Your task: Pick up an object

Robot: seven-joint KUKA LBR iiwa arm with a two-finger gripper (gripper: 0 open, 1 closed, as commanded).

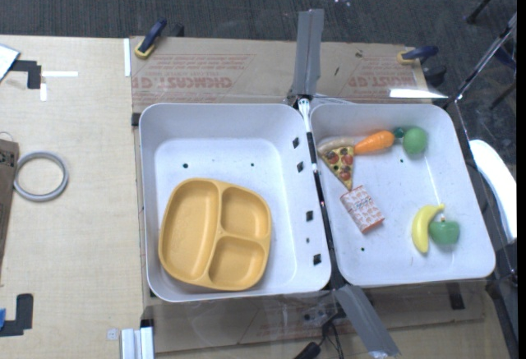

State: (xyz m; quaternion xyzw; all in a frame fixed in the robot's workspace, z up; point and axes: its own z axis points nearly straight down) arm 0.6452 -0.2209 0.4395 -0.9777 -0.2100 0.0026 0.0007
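Right bin: carrot lengthwise left-right

Fixed overhead view, slanting down on both bins

At 3 o'clock, just past the right bin's rim, a smooth, rounded, pale grey-white shell curves in from the edge, apparently a link of the arm; details are too small to tell.
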